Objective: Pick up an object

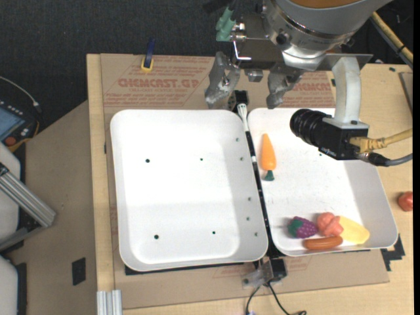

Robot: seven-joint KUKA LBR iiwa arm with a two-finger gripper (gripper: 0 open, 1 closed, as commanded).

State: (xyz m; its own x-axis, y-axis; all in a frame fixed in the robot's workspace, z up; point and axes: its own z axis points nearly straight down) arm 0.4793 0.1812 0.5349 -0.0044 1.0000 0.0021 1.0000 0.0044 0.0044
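My gripper (pixel 247 89) hangs over the far edge of the bench, above the seam between the two bins, with its two grey fingers (pixel 220 84) spread apart and nothing between them. An orange toy carrot (pixel 267 151) with a green tip lies in the right bin (pixel 367 195) near its left wall, just in front of the gripper. At that bin's near edge sit a purple grape bunch (pixel 302 227), a pink-orange toy (pixel 330 223), a yellow piece (pixel 354 231) and a red-orange sausage (pixel 322 243).
The left bin (pixel 177 189) lies beside the right one, with a black divider strip (pixel 254 169) between them. A black camera unit (pixel 325 133) on a white bracket hangs over the right bin. A yellow and blue clip (pixel 148 58) rests on the cardboard at the far left.
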